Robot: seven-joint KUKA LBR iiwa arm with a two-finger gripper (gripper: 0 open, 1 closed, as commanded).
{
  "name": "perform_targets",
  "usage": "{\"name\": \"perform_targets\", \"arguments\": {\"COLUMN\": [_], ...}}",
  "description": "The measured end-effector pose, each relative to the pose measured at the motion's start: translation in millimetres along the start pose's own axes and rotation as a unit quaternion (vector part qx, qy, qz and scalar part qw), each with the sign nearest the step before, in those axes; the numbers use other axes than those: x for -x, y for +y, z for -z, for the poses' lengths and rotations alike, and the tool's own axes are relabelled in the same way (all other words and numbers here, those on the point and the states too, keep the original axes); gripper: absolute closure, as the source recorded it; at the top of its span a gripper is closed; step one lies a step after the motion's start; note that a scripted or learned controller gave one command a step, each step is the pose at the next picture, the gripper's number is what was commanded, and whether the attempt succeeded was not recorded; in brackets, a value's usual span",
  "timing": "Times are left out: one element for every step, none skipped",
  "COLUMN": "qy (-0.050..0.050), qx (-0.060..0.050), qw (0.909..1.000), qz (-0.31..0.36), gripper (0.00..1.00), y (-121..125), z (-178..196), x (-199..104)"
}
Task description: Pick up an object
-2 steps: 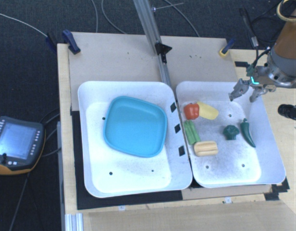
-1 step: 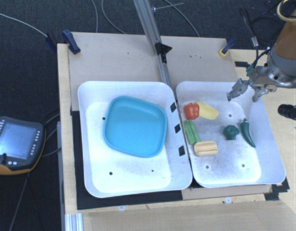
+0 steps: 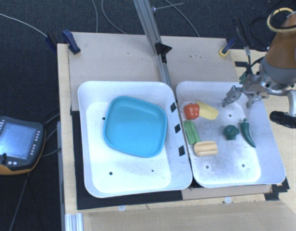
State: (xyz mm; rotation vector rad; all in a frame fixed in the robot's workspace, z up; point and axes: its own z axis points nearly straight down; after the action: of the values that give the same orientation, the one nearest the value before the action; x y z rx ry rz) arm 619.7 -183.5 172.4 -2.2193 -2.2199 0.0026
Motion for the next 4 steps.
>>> {"name": "perform_targets", "arguments": {"qy": [0.000,0.000,-0.001,-0.001], "qx": [0.000,0.000,0.002,0.005], "qw": [1.0000,1.0000,1.0000,1.0000], "qz": [0.000,0.000,0.000,0.000], "gripper": [0.00,0.00,1.00,1.00], "y": [3,2,3,5], "z": [-45,-78,-66,-2], "x": [6,5,5,6]}}
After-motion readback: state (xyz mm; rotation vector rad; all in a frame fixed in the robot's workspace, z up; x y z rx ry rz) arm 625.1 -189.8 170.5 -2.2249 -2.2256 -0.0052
